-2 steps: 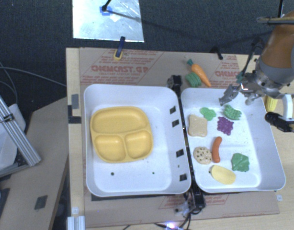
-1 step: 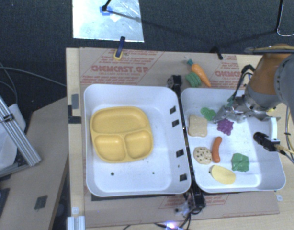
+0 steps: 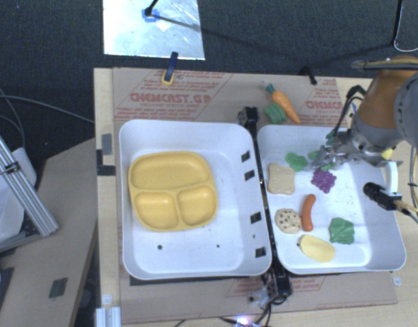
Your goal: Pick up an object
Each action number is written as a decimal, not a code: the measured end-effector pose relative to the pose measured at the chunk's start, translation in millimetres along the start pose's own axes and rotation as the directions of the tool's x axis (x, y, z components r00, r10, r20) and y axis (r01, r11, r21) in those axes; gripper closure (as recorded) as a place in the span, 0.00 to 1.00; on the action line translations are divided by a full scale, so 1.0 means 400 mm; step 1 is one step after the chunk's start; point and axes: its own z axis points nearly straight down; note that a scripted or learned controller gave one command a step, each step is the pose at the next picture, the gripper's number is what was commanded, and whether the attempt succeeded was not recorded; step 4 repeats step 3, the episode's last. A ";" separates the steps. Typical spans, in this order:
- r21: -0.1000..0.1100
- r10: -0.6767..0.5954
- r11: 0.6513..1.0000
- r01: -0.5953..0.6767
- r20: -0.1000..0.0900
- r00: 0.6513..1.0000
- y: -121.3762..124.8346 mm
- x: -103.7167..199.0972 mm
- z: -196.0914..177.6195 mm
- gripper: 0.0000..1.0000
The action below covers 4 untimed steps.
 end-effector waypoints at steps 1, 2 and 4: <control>0.027 -0.003 1.000 0.003 -0.001 1.000 0.085 0.115 0.026 1.00; -0.008 -0.007 1.000 0.007 -0.002 1.000 0.029 0.244 -0.413 1.00; 0.007 -0.010 1.000 0.010 -0.005 1.000 -0.074 0.450 -0.383 1.00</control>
